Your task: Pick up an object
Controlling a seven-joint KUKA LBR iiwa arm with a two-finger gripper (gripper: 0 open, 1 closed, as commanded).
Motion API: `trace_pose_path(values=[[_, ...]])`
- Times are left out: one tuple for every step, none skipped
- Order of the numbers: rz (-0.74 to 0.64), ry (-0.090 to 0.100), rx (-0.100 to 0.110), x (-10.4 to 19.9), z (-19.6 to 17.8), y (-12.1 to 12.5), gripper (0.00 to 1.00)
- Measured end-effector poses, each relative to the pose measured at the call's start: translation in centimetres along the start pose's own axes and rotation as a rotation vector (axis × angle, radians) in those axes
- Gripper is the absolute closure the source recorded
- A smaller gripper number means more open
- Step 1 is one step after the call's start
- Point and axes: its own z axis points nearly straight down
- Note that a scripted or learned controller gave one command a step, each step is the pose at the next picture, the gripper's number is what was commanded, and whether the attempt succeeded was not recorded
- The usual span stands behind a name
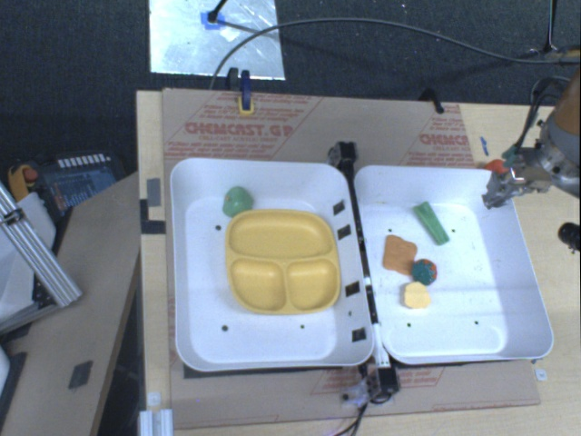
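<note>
We are at the approach stage, with nothing picked yet, so the job now is to choose one target and come down on it cleanly. Nearest the camera in the right bin lies a small yellow piece, touching or just beside a round teal piece and a flat orange piece. That cluster looks awkward to us: a descent there would likely nudge a neighbour. Farther back, the green stick lies alone on bare white floor, slanted, and we judge it the easier pick. We should line up across its narrow width, descend straight, and close only once it sits between the tips.

In the left bin sits a yellow divided tray, with a green lump just behind it.

The gripper hangs at the far right corner of the right bin, above its rim. We cannot tell how its jaws stand; it is small and blurred here. The green stick lies to its left and a little nearer the camera, apart from it; the cluster is farther off still.
</note>
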Motion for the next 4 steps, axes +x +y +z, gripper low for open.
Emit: trace_pose_path(values=[[-0.001, 0.000, 0.000, 0.0, -4.4, 0.1, 1.00], [-0.002, 0.002, 0.003, 5.2, -4.8, 0.1, 1.00], [-0.003, 0.003, 0.005, 10.8, -3.6, -1.3, 1.00], [-0.004, 0.004, 0.004, 16.0, -2.0, -1.9, 1.00]])
